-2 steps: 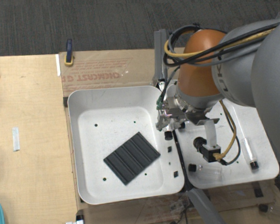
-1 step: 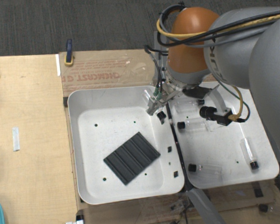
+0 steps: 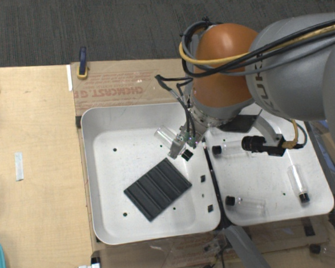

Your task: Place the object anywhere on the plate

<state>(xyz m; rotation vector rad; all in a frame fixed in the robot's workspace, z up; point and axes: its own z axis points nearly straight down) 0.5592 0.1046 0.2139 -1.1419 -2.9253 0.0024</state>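
A dark ribbed plate [image 3: 157, 188] lies flat in the left bin [image 3: 102, 181], turned at an angle. My gripper [image 3: 186, 140] hangs over the left bin's right side, just above and to the right of the plate's far corner. It is shut on a clear vial [image 3: 169, 141] with a black cap [image 3: 187, 155]. The vial sticks out to the left of the fingers and is tilted. The cap sits close to the plate's upper right edge but is not over it.
The right bin [image 3: 313, 166] holds more clear vials with black caps: one at the right [image 3: 297, 180], one near the front [image 3: 245, 203], and one by the divider [image 3: 217, 150]. The big arm body covers the bins' far right side. Wooden bench lies to the left.
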